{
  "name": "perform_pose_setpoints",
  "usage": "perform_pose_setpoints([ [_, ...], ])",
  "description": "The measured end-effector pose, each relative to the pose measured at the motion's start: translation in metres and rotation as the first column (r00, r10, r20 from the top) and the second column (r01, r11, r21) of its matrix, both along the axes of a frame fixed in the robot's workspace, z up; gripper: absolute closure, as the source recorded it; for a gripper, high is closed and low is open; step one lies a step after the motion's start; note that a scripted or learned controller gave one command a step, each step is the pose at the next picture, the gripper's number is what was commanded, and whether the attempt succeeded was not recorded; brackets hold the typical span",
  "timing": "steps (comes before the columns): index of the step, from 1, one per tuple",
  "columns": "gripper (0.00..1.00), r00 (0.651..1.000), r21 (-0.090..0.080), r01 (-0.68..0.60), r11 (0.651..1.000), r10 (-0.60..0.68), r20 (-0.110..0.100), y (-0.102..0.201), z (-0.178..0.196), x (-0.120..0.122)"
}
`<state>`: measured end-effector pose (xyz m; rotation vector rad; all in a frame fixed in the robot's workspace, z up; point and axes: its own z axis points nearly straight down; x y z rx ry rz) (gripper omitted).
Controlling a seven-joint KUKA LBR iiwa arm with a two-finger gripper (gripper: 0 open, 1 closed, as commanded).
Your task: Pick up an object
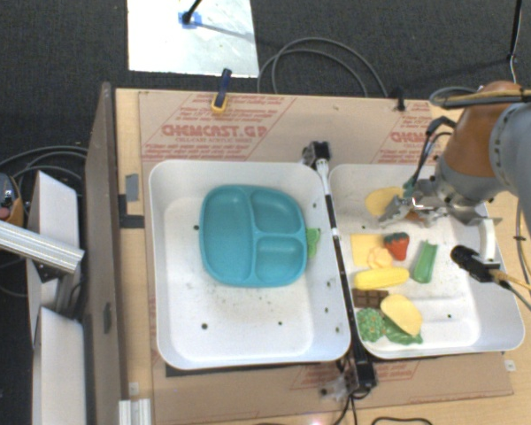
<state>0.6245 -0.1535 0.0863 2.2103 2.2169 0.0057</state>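
Dark carpet under a cardboard-topped bench (248, 122) | two white bins, left bin (181, 326) holding a teal divided plate (252, 235) | right bin (496, 321) crowded with toy food | yellow piece (382, 201) lies far-left there, just beside the gripper (413, 204) | grip state: cannot tell
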Motion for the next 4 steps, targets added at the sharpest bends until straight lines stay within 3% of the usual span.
perform_pose_setpoints([
  [1,0.00,1.000,0.006,-0.003,1.000,0.003,-0.014,-0.019,0.001,0.046],
  [2,0.00,1.000,0.006,0.002,1.000,-0.002,-0.011,0.009,-0.001,-0.014],
  [3,0.00,1.000,0.005,-0.004,1.000,0.004,-0.018,0.053,0.000,0.045],
  [4,0.00,1.000,0.004,0.002,1.000,-0.002,-0.006,0.036,0.020,0.045],
])
